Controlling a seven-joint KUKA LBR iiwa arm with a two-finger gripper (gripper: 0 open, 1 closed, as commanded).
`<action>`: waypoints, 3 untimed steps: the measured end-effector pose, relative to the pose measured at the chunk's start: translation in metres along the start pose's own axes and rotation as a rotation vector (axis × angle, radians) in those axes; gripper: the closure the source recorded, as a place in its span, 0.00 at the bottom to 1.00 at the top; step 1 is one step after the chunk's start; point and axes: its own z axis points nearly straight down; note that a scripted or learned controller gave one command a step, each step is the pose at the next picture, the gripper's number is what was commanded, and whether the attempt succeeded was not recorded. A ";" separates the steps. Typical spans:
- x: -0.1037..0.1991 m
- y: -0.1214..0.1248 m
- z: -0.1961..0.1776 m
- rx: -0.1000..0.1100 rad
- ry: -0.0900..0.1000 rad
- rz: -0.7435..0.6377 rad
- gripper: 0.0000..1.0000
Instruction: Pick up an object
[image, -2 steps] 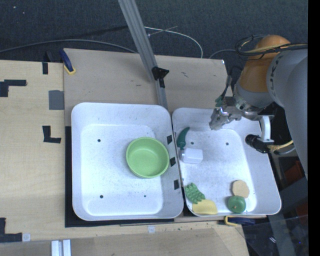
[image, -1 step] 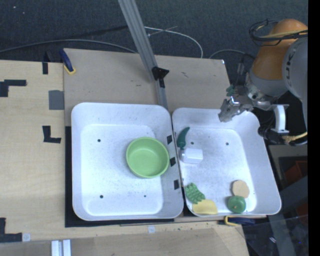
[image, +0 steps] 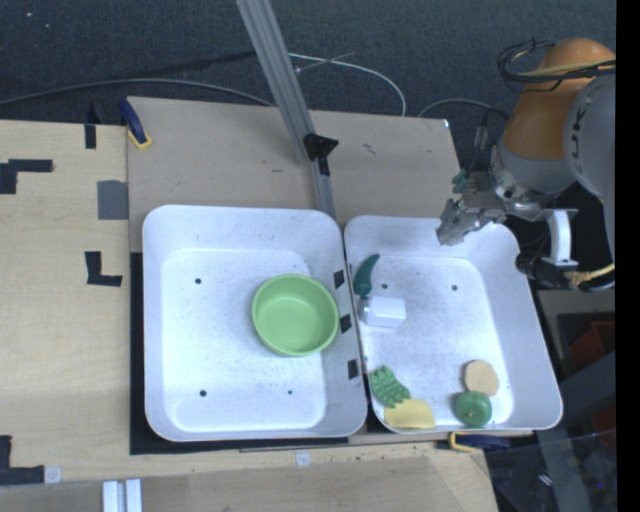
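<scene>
The worktop is pale wood and carries two white bins side by side. The left bin holds a green bowl, which sits upright toward the bin's 3 o'clock side, near the shared wall. The right bin holds the smaller things.

The arm enters from 2 o'clock of the view, grey with an orange band, and its pincer hangs over the right bin's 12 o'clock rim. From this angle it cannot be told whether the pincer is open or closed; nothing is seen gripped in it. It is well apart from every object in the bin.

A grey pole slants across the worktop from 12 o'clock of the view down to the gap between the bins.

Within the right bin, a white block lies at about 9 o'clock, close to the left wall. A dark green curved piece lies just beside it, at its 11 o'clock. At the bin's 7 o'clock corner a leafy green piece touches a yellow wedge at its 5 o'clock. Near the bin's 5 o'clock corner a tan round piece sits just at 12 o'clock of a green ball; the two look to be touching.

A blue clamp with a yellow tip grips the worktop at 10 o'clock of the view.
</scene>
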 end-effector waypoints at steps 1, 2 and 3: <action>0.044 0.011 -0.003 0.000 0.001 -0.004 1.00; 0.091 0.022 -0.011 -0.001 0.002 -0.005 1.00; 0.141 0.031 -0.021 -0.001 0.002 -0.005 1.00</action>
